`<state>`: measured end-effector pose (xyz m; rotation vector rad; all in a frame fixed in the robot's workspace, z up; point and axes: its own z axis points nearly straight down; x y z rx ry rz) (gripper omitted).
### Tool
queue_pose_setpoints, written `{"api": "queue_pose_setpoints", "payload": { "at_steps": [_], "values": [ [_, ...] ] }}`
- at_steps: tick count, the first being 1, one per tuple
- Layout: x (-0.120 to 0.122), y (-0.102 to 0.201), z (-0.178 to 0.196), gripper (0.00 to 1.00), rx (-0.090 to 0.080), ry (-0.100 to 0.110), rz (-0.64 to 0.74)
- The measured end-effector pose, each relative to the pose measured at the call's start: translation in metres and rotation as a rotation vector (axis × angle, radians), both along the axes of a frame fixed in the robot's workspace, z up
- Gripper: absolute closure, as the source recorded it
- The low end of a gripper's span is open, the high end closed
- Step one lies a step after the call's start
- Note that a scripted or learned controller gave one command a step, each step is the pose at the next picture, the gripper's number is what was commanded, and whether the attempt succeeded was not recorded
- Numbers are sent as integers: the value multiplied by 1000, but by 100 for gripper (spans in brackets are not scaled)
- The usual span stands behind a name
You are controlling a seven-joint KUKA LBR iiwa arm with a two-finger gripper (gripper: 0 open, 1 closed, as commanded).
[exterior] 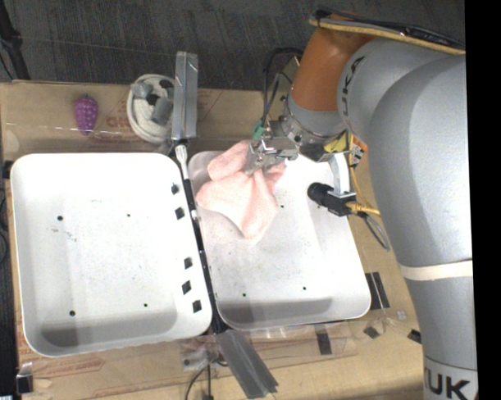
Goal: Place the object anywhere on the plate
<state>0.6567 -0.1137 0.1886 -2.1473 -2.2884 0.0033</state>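
Note:
A pink cloth [238, 191] lies crumpled in the back left part of the right bin [318, 266], next to the divider. Its upper right part is gathered into folds that run up to my gripper [266, 153]. The gripper stands over the cloth's back edge, fingers pinched together on that bunched fabric. The cloth's lower tip hangs or trails toward the bin's middle. The grey arm with its orange band [328, 65] reaches in from the right and hides the bin's far right corner.
The left bin [96, 241] stands beside the right one, with black clips [186, 238] along the shared rim. On the bench behind lie a purple grape bunch [86, 112] and a white coil [151, 104] beside a metal bar [184, 95]. A black fitting [328, 196] sticks out below the wrist.

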Motion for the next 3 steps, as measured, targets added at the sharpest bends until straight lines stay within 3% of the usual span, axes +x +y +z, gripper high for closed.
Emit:
{"api": "queue_pose_setpoints", "payload": {
  "at_steps": [1, 3],
  "values": [
    [0, 1, 43, 100, 0, 0, 10],
    [-44, 94, 38, 100, 2, 1, 822]
  ]
}}
